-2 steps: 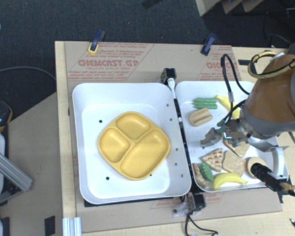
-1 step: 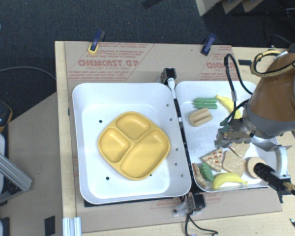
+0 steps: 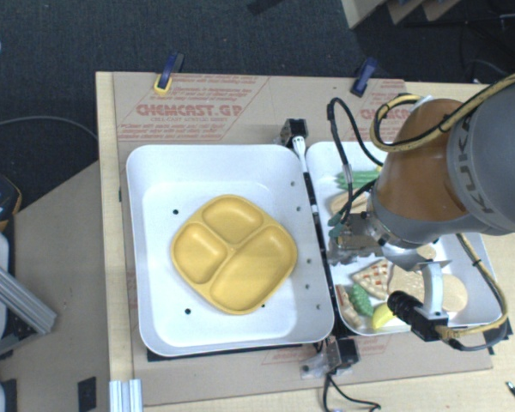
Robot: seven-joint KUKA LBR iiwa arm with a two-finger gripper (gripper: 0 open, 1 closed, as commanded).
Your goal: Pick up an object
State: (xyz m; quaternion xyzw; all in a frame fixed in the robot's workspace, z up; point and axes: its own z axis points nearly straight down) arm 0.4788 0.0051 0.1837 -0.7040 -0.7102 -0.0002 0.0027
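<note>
From the overhead camera I see the arm (image 3: 446,170) reaching in from the right, its orange band and grey wrist covering much of the right bin (image 3: 491,275). The gripper (image 3: 354,237) sits low over that bin's left part, near the divider; I cannot tell its state, since the wrist hides it. Below the wrist I see small objects on the bin floor: a pizza-slice toy (image 3: 373,276), a green piece (image 3: 359,297) just beside a yellow piece (image 3: 382,317), and a pale round item (image 3: 451,292). Another green item (image 3: 358,179) lies near the bin's upper left. The left bin (image 3: 154,196) holds a yellow divided plate (image 3: 233,252), lying flat near its centre.
</note>
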